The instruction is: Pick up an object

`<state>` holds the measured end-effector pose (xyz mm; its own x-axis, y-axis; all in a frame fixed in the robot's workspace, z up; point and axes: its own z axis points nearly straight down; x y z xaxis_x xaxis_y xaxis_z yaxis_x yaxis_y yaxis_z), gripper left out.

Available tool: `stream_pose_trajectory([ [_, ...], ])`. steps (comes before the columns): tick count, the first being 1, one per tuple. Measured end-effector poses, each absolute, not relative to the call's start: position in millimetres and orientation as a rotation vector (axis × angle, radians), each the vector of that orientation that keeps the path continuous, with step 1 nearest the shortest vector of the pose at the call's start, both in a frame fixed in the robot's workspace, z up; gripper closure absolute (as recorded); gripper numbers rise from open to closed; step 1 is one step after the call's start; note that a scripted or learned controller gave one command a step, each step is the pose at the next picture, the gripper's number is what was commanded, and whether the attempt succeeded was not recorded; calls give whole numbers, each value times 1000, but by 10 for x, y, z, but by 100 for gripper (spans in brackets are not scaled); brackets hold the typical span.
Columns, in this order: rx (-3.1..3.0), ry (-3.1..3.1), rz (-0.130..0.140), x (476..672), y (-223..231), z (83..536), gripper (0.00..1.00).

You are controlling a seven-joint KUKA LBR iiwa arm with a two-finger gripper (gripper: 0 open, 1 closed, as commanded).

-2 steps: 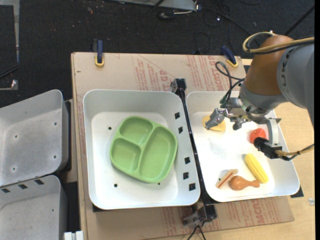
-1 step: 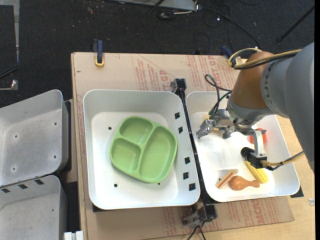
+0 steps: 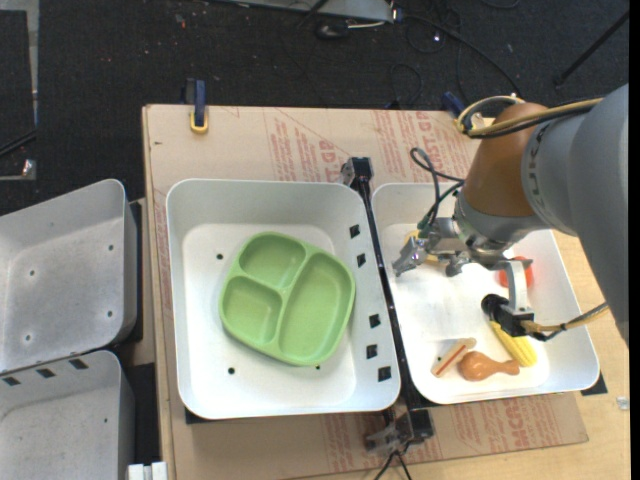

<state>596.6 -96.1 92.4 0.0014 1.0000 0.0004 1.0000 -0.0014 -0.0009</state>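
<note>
The pincer (image 3: 412, 256) hangs low over the right bin (image 3: 575, 368); I cannot tell if it is apart or together. Beyond it toward the near rim lie a corn cob (image 3: 517, 346) and a brown pear-shaped toy (image 3: 484, 366). Across the divider sits a green divided plate (image 3: 287, 297).

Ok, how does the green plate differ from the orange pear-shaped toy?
The green plate is large, flat and split into three compartments; the orange pear-shaped toy is small, rounded and solid. The plate lies alone in the left bin; the toy lies in the right bin among other small items. Both rest untouched.
</note>
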Motion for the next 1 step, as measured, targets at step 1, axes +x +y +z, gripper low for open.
stream_pose_trajectory([
  [1,-2224,-2220,-1,5971,-962,1027,100],
])
